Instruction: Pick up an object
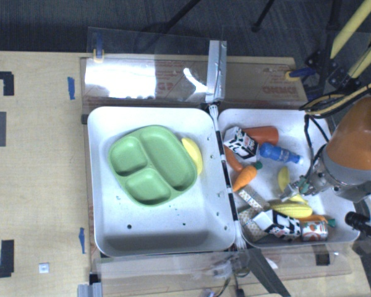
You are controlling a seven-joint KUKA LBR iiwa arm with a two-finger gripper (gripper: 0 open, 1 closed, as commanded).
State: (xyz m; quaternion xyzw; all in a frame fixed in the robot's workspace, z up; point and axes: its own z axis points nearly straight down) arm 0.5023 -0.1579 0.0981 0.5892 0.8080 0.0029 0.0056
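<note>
The right bin [284, 117] holds a jumble of objects. At its back lie a black-and-white carton [240, 143], an orange bottle [263, 133] and a blue bottle [278, 153]. A toy carrot [245, 177] lies left of centre. A small yellow piece [283, 178] and a yellow banana [293, 211] lie toward the front, beside a second black-and-white carton [283, 224] and a small can [314, 230]. My gripper [300, 188] hangs low in the right bin, just above the banana and right of the small yellow piece. Nothing can be seen held in it.
The left bin [105, 221] carries a green divided plate [151, 164] with a yellow fruit [193, 153] at the plate's right edge. A divider wall [224, 166] separates the bins. A clear panel [148, 73] stands behind them. Cables hang at the upper right.
</note>
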